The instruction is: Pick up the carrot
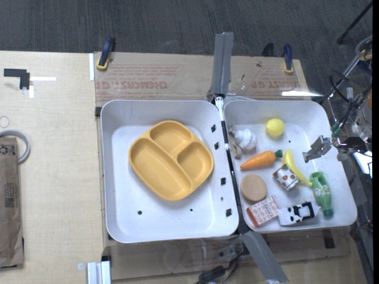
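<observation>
While the gripper (318,148) hangs over the right rim of the right bin (314,106), nothing sits between its fingers; whether they are spread or closed I cannot tell at this size.

Carrot (260,160) lies on the bin floor, well apart from the fingers, off toward the divider between the two bins, slightly lower in the camera view. Long axis runs nearly along that same line, tilted a little: green stem end nearer the fingers and higher, pointed orange tip away, toward the left bin (112,158).

Neighbours: banana (296,166) just beside the stem end, between carrot and fingers; round brown disc (254,187) just below the carrot; crumpled white object (243,139) just above its tip end.

Handling (judgement, not observed): looks like a moulded toy, so probably light, stiff, smooth enough to slip. Best hold is likely across the thick part near the stem end, fingers closing crosswise to the long axis. The taper toward the tip could squeeze it out. Banana crowds that end (risk of clipping).
</observation>
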Available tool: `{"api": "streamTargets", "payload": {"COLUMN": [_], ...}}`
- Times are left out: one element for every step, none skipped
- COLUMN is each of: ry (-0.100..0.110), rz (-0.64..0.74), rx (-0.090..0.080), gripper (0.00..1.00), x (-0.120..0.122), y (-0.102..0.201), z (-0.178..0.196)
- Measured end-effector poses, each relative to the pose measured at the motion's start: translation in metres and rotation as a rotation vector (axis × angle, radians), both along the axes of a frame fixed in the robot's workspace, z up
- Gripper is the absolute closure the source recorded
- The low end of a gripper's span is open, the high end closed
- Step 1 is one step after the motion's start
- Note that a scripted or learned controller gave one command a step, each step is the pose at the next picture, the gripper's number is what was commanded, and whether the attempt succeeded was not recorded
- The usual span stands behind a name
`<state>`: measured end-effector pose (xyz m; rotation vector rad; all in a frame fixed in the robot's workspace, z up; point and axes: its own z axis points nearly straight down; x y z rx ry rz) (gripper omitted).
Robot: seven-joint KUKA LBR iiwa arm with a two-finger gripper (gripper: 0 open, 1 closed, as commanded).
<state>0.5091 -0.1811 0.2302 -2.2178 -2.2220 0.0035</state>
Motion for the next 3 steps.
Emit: {"api": "streamTargets", "payload": {"ry": [-0.003, 0.0, -0.002], "rz": [0.087, 0.121, 0.288], "rx": [-0.001, 0.0, 0.0], "gripper": [0.0, 0.0, 0.0], "x": [0.0, 0.042, 0.074], "y": [-0.035, 0.017, 0.044], "z": [0.043, -0.075, -0.139]}}
